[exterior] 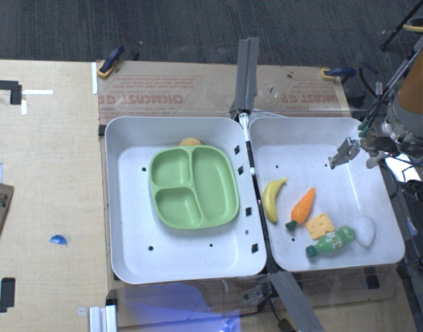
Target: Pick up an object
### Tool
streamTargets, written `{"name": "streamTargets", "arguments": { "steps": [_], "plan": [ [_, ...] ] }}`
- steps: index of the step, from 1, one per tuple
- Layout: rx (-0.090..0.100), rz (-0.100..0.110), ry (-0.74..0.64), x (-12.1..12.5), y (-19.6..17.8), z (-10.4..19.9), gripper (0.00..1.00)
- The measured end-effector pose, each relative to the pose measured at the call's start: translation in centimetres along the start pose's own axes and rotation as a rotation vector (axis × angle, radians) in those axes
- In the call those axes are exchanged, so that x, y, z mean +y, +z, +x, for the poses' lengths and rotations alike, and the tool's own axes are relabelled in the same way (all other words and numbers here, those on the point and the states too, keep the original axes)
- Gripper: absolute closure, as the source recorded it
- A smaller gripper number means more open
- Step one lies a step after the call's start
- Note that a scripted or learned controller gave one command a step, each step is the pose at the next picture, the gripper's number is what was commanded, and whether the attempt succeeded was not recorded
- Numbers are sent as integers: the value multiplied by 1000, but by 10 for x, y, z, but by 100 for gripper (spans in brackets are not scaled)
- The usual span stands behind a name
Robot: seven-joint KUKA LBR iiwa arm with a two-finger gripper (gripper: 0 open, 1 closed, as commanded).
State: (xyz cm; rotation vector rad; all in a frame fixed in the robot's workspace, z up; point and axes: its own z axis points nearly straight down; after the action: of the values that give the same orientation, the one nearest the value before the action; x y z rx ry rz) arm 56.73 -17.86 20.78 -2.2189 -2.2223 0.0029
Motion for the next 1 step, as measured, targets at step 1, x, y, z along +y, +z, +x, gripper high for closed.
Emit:
{"name": "streamTargets", "arguments": {
  "steps": [1],
  "plan": [
    [0, -2, 0, -28, 116, 37, 0]
  ]
}}
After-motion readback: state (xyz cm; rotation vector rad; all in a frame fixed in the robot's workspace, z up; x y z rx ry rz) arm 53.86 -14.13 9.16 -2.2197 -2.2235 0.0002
